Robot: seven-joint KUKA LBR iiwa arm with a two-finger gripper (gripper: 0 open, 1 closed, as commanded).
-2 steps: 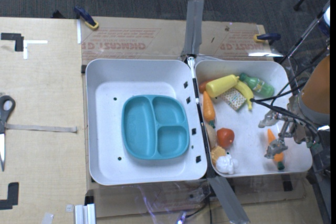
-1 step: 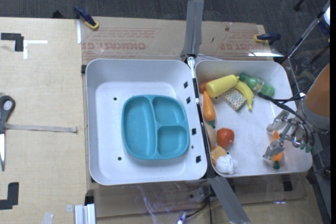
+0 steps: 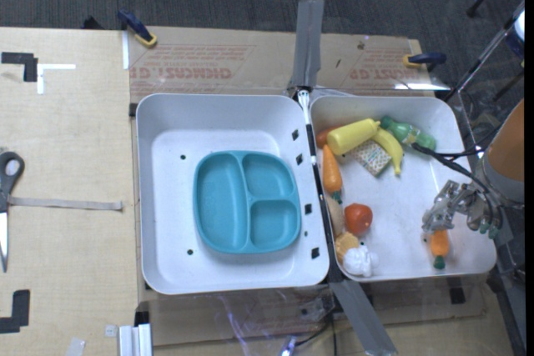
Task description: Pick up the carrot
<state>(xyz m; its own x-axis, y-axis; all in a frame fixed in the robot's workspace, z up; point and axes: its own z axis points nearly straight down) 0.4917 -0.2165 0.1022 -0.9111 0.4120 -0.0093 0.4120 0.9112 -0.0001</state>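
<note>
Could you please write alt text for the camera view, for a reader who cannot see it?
The claw sits low in the right bin, just above a small carrot near the bin's right wall. The left bin holds a teal divided plate.
</note>
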